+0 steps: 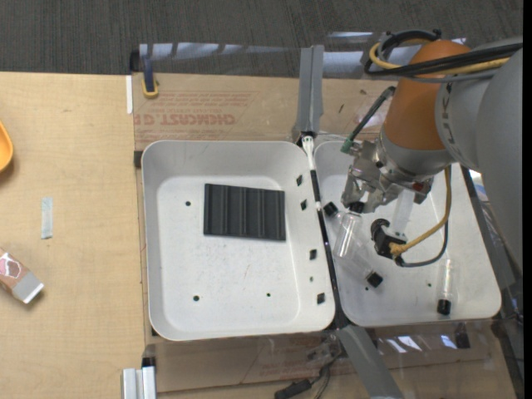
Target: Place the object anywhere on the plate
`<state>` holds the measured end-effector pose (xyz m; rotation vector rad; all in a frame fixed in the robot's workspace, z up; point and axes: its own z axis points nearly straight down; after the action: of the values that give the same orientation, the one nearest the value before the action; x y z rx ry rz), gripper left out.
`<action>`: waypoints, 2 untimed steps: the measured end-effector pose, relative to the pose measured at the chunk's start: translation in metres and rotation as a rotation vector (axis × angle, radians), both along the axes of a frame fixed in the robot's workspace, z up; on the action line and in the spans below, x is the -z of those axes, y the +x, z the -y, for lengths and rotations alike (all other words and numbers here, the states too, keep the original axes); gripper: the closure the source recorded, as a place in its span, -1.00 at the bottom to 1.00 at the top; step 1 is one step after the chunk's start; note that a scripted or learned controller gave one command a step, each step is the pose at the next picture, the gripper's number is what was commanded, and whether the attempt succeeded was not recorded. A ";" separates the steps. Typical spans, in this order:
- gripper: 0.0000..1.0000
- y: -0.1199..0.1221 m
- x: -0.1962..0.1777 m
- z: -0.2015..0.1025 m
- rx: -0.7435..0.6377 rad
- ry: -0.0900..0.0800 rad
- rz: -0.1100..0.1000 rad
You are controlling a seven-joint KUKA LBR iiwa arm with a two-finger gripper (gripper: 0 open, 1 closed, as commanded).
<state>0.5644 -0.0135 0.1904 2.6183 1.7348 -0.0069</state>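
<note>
The grey arm [465, 98] with its orange band covers the right bin's [478, 298] far edge. Its gripper [357, 204] hangs near that bin's left wall; whether it is apart or together cannot be told. Just below it lies a clear, tube-like object [343, 233], hard to make out. In the left bin [166, 289], a dark ribbed rectangular plate [245, 212] lies flat toward the far edge. The bench [66, 306] is pale wood.

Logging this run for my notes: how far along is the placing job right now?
Nothing looks done yet: the dark ribbed plate in the left bin bears nothing. In hand: the gripper is down in the right bin, beside a clear tube; a grasp isn't visible. Another clear tube lies near that bin's right side. Left: lift an object, carry it over, set it on the plate.
</note>
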 end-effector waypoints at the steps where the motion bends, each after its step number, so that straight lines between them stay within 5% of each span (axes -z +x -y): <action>1: 1.00 0.013 -0.010 -0.067 0.144 0.000 -0.001; 2: 1.00 -0.033 -0.046 -0.140 0.152 0.000 -0.001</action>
<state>0.5316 0.1261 0.2364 2.7432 1.5320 -0.0084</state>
